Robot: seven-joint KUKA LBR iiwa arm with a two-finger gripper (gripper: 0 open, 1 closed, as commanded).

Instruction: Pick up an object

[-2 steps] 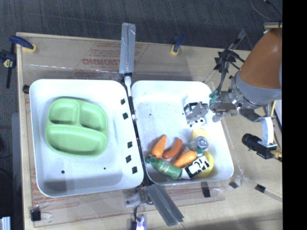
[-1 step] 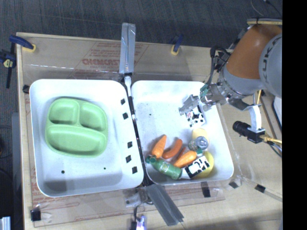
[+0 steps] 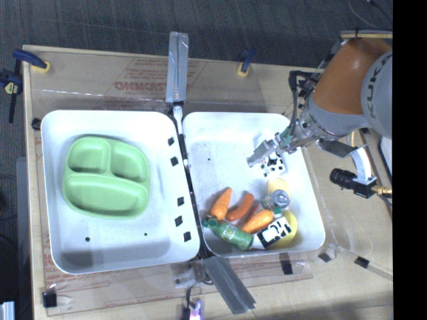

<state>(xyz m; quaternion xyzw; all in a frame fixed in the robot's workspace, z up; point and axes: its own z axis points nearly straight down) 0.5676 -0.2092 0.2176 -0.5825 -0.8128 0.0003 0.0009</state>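
Single overhead view, arm entering from the right side of the frame

Gripper point(image 3: 265, 153) is hanging over the upper right part of the right bin point(image 3: 220, 129), its grey fingers point(image 3: 257, 157) pointing left and slightly down. Whether the fingers are parted or closed cannot be told at this resolution, and nothing is visibly sitting between them. A small black-and-white patterned object point(image 3: 273, 166) is lying just below and beside the fingertips; contact cannot be judged.

The other candidate objects are crowding the lower part of the right bin:
- three orange carrots point(image 3: 238, 209) lying side by side, tilted, in the lower middle
- a green bottle point(image 3: 230, 233) lying on its side against the lower rim, just under the carrots
- a yellow item with a grey cap point(image 3: 278, 195) sitting right of the carrots
- a second black-and-white patterned piece point(image 3: 275, 233) resting on a yellow round object point(image 3: 291, 230) near the lower right corner

Upper left floor of the right bin is showing bare white.

Left bin point(image 3: 53, 239) is holding a green compartment tray point(image 3: 107, 176), three sections, sitting flat in the bin's upper left half, well apart from the gripper.

The orange wrist band point(image 3: 343, 75) is showing at upper right, above the bench point(image 3: 133, 79) edge. Blue clamps point(image 3: 30, 60) are gripping the bench at its far edge
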